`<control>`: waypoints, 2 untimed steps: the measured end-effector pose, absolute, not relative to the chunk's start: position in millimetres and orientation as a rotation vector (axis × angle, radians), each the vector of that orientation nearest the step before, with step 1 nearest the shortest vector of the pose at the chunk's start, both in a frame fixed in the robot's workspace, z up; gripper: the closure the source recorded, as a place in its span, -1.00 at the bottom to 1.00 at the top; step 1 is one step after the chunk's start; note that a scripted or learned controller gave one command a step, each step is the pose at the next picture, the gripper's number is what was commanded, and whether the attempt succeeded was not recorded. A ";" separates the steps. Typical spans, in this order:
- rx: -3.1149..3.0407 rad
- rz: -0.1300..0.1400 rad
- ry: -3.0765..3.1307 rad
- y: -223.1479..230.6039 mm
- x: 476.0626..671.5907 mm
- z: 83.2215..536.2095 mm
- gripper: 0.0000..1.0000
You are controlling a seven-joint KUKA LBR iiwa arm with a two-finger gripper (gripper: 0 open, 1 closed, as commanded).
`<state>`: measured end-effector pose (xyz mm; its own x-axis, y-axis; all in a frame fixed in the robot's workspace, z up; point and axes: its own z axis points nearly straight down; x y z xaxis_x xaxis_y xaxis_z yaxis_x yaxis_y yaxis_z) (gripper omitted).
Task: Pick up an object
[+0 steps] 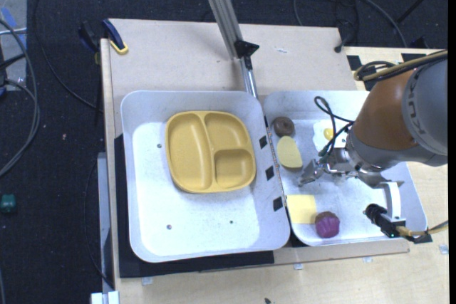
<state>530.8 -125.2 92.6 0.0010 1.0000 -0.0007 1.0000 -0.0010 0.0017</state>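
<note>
While the arm reaches in from the right of the frame, its pincer (311,174) hangs low in the right bin (410,174), just right of the pale yellow oval piece (289,152); I judge this the approach step, nothing gripped yet. Whether the pincer is apart or together I cannot tell from this slant. That oval lies flat at the bin's left side, its long axis running up and down the frame, so the next move calls for a short shift left and closing across its narrow width.

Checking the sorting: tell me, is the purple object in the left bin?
No, the purple object lies in the right bin, beside the yellow block.
</note>
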 end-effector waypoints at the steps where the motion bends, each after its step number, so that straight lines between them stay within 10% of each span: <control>1: 2.219 0.004 2.213 -126.3 532.4 105.2 1.00; 2: 2.217 0.003 2.220 -131.6 534.4 166.9 1.00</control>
<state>534.4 -131.6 166.9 -0.0014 1.0000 -0.0015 1.0000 0.0014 0.0041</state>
